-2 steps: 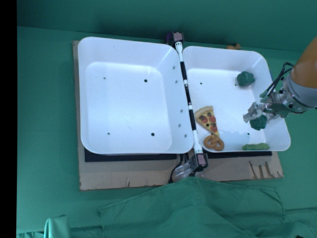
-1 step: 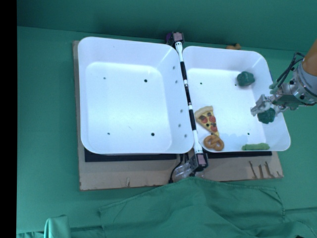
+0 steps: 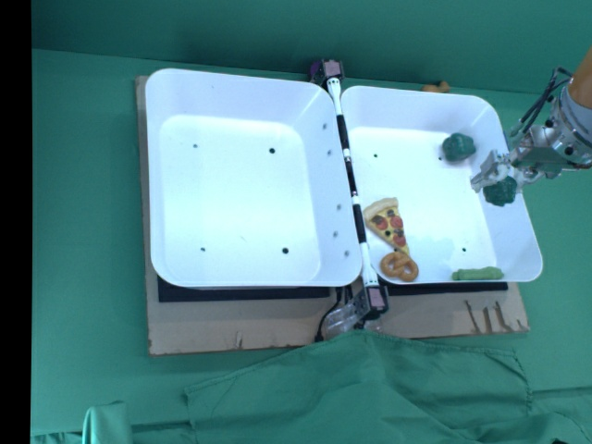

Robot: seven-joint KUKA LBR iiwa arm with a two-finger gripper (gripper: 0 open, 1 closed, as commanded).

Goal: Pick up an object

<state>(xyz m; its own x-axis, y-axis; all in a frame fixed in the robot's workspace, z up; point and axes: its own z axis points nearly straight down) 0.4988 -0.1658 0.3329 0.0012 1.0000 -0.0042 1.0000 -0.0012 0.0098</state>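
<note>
Your arm enters from the right side of the camera view, grey with an orange band at the top right corner. Its hand (image 3: 500,176) sits over the right rim of the right-hand shallow white bin (image 3: 435,107). A dark green lumpy piece, resembling a broccoli floret (image 3: 501,191), sits at the fingertips of the hand, against the bin's right wall. You cannot tell from this angle whether the fingers are pinching it or merely touching it, nor whether they are spread or pressed together.

A second dark green lumpy floret (image 3: 458,146) lies in the same bin, near its upper right corner, apart from the hand. A triangular toy pizza slice, yellow with red spots (image 3: 387,222), lies near the bin's left wall. Just below it is a brown toy pretzel (image 3: 400,266). A light green elongated pod-shaped toy (image 3: 477,274) lies along the lower right edge.

The left-hand shallow white bin (image 3: 185,91) shows small dark dots on its floor. Both bins rest on a brown cardboard sheet (image 3: 231,331) over the green counter (image 3: 83,202).
</note>
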